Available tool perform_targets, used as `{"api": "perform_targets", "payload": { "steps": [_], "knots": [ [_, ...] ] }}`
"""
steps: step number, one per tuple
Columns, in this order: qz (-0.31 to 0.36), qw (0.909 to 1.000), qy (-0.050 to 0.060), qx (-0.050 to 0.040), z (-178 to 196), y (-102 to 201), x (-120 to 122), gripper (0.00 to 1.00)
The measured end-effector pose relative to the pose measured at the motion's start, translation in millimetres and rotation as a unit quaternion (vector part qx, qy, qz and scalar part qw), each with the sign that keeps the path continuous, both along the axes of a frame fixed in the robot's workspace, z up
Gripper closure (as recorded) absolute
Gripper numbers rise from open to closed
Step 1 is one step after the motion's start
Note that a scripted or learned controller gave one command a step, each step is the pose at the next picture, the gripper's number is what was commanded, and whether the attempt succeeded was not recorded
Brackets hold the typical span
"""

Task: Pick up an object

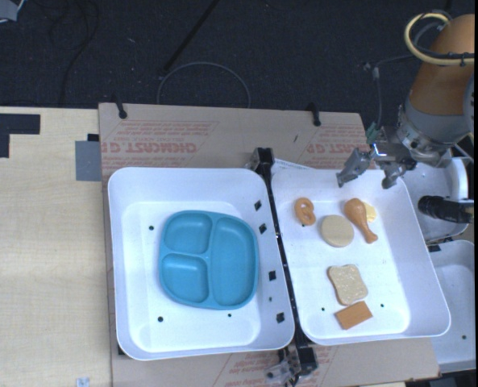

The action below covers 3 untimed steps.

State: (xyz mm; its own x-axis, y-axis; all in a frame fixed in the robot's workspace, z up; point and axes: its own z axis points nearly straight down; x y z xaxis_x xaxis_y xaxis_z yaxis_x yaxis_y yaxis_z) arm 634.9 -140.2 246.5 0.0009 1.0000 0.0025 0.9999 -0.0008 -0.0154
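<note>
Fingers (373, 170) spread open, holding nothing, above a tan drumstick (359, 217) with a slim handle.

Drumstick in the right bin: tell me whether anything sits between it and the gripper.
Nothing visible does. The gripper hangs open over the right bin's far rim, and the drumstick lies just below it, touching only a yellow piece on its right side.

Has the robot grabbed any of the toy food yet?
Not yet. The gripper is open with nothing between its fingers, above the far rim of the right bin. The drumstick, the cookie and the toast lie in that bin. Reaching down, gripping and lifting are all left.
</note>
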Motion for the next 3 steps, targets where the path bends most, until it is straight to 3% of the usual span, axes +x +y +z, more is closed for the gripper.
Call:
{"api": "perform_targets", "payload": {
  "steps": [1, 3],
  "knots": [
    [0.001, 1.0, -0.006, -0.0008, 8, 0, 2, 0.0],
    [0.001, 1.0, -0.003, -0.0002, -97, 8, -7, 0.0]
  ]
}}
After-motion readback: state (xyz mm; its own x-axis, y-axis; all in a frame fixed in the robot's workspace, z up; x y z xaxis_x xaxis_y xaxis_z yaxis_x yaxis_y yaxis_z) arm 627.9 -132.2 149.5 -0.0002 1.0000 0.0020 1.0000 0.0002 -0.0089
